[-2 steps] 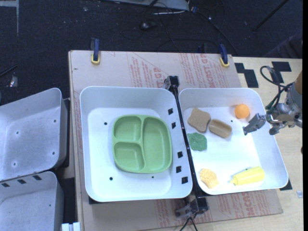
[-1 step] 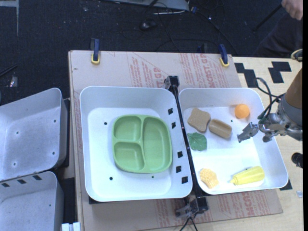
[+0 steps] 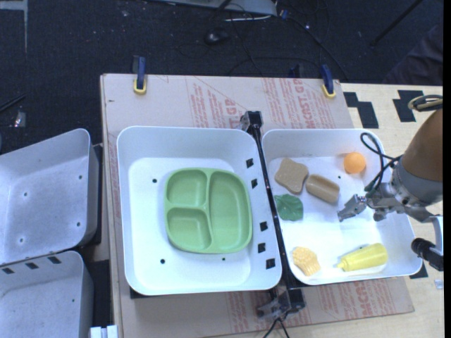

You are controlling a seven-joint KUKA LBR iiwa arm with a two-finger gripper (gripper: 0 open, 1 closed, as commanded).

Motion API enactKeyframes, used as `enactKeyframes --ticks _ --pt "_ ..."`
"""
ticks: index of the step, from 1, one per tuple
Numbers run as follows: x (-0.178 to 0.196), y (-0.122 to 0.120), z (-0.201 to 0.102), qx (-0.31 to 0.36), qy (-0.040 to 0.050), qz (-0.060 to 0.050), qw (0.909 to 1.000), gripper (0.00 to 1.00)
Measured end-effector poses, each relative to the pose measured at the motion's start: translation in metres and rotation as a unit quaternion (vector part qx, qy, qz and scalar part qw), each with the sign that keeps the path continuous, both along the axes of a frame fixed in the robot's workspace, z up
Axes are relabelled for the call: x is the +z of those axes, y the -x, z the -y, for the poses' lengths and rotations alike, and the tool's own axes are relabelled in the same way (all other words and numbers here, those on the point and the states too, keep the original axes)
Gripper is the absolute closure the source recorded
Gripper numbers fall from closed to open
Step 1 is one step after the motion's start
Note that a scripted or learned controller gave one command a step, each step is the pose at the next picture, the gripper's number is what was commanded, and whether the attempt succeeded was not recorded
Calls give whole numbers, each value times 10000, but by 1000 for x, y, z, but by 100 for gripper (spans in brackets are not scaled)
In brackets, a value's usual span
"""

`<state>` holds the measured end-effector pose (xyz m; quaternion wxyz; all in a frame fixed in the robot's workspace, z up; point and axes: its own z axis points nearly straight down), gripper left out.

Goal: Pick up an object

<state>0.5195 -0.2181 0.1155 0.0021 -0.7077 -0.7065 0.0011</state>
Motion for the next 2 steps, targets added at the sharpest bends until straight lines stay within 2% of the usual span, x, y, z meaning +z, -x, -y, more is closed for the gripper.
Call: enactKeyframes --ticks 1,2 --pt "13 -1 0 5 8 25 10000 100" --pt "63 6 -5 20 16 44 10000 100"
